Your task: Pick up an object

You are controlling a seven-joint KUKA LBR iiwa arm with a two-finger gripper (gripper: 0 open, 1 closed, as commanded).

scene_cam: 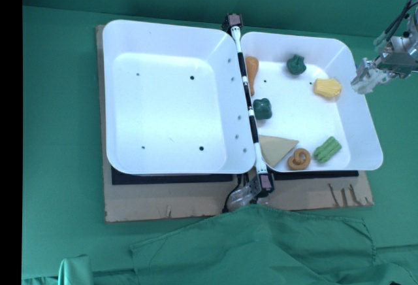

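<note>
The small yellow ridged toy piece (327,87), which looks like moulded plastic, lies in the right-hand white bin (366,140), near its far right wall, and of all the pieces it is closest to me. I judge it light, stiff and hollow, with a smooth skin that could slide out if I pinch across its rounded ends. I would take it across the narrow width, pads set into the ridges, so they give some purchase.

My gripper (363,79) hangs at the bin's right rim, just beside that yellow piece but apart from it. Whether my fingers stand spread or closed I cannot tell from this slant; nothing is visibly between them.

Further in, a dark green knobbly toy pepper (296,65) sits near the far wall, and a second dark green one (262,108) lies close to the black-and-white divider rail (248,100) between the bins. An orange tapered piece (251,70) leans against that rail. Toward the near edge lie a tan wedge (277,148), an orange pretzel-shaped ring (300,159) touching or nearly touching it, and a light green ribbed piece (327,149). The wedge lies flat and low, likely hard to get under.

The left-hand white bin (117,114) is beside all this, on a brown cardboard sheet (163,212) over green cloth (59,146).
</note>
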